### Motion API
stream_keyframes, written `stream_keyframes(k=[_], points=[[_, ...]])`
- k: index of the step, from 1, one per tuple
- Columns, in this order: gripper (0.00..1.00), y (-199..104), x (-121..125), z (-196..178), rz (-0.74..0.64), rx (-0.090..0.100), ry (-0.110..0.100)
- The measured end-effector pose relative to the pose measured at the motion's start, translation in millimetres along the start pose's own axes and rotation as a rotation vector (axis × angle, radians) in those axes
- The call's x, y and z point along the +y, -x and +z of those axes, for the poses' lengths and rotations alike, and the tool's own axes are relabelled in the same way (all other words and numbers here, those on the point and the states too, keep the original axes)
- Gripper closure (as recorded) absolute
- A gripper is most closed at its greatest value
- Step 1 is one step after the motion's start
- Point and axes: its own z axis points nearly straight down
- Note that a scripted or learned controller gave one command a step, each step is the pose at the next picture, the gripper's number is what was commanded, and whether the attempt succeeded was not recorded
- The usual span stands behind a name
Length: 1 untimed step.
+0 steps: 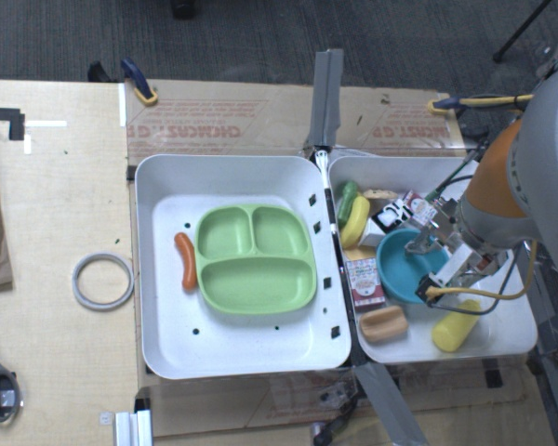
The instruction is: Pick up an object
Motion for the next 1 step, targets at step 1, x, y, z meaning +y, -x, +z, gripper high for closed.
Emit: stream_keyframes(k=[1], points=[[0.0,-40.0,-28.1,-99.9,-0.297,0.0,0.002]])
